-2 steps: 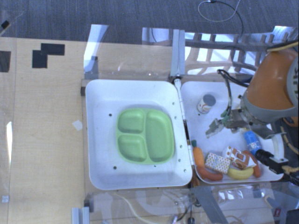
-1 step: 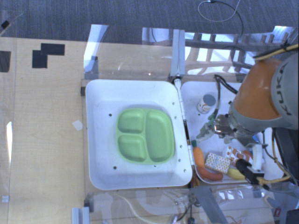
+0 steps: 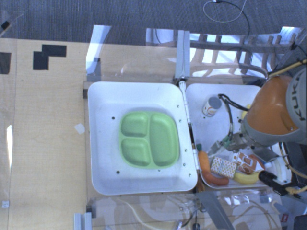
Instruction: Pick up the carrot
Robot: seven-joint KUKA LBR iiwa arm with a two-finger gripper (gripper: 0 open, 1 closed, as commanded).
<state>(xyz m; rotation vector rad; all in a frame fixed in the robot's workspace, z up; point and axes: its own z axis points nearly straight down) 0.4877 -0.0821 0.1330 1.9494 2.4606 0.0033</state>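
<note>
The carrot (image 3: 204, 162) lies in the right bin (image 3: 211, 91), in the lower right of the frame, close against that bin's left wall. It runs roughly top to bottom, and its lower end sits just above a reddish sausage-shaped piece (image 3: 216, 179) that curves along the bin's bottom edge. Pressed into the corner like this, it leaves little free room on its wall side, so I judge an approach from above with the fingers closing across its width would suit better than one from the side.

The tool (image 3: 225, 143) hangs low over the right bin, just right of the carrot and a little above it. Its tips are small and dark against the clutter, and I cannot tell whether they are spread or closed. Nothing can be seen between them, so the carrot looks not yet taken.

The arm (image 3: 276, 107) reaches in from the right edge, its orange band covering much of the bin's right half.

By count: two white bins side by side on the worktop (image 3: 43, 143). The left bin (image 3: 103, 128) holds one green divided plate (image 3: 149, 139) with three compartments. The right bin holds one carrot, one reddish piece, one small can (image 3: 210, 106) near its upper left, one patterned white packet (image 3: 223, 166), one orange-and-white box (image 3: 246, 161) and one banana (image 3: 246, 178) by the bottom edge.
</note>
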